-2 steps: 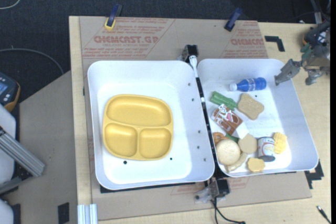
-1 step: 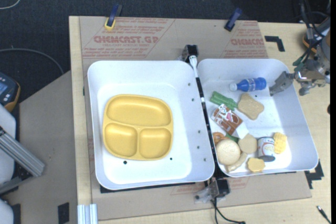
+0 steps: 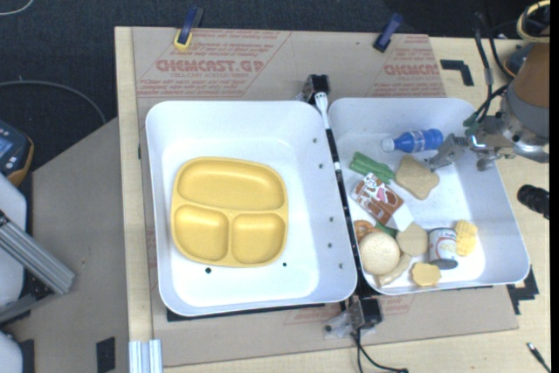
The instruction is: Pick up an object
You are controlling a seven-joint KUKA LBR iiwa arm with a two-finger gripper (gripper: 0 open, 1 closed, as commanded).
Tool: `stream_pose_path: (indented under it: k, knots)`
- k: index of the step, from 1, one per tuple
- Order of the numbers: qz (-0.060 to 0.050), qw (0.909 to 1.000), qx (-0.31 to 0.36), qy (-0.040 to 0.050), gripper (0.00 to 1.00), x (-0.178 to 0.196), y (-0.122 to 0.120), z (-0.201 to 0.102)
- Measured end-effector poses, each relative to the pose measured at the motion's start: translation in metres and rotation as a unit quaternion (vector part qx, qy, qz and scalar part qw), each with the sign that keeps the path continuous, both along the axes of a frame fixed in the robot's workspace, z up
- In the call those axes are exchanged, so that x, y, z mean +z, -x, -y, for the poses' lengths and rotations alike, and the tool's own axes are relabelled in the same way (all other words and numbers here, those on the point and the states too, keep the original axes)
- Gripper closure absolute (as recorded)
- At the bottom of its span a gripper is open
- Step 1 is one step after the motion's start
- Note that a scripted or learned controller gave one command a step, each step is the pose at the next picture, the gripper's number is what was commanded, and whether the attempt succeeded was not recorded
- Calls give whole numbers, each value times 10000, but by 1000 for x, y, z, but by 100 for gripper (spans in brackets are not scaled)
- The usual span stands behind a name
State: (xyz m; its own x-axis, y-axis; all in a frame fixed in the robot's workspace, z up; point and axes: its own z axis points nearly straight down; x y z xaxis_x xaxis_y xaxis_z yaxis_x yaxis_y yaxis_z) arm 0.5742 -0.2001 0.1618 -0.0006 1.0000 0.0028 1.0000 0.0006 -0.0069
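Note:
My gripper (image 3: 465,155) hangs over the right side of the right bin (image 3: 505,214), open, with nothing between its fingers. Just left of it lie a blue water bottle (image 3: 413,141) and a tan bread slice (image 3: 417,177). Farther left are a green stick-shaped item (image 3: 371,164) and a red and white packet (image 3: 377,197). Along the bin's near edge sit a pale round bun-like object (image 3: 380,252), a small can (image 3: 443,245), a beige piece (image 3: 410,238) and two yellow pieces (image 3: 466,238) (image 3: 425,274).
The left bin (image 3: 166,135) holds a yellow divided plate (image 3: 230,210). The grey arm with its orange band (image 3: 533,87) comes in from the right edge. Clamps (image 3: 186,29) (image 3: 388,32) grip the board at the back. Cables run near the back right corner.

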Motion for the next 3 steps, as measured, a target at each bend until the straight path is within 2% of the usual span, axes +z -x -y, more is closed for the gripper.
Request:
stream_pose_path:
  k: [1,2,3]
  knots:
    - [-2,10000,-1,-2,0,-64,2,-4]
    - [39,10000,-1,12,0,-75,0,-4]
    - [67,10000,-2,14,100,-63,-1,-4]
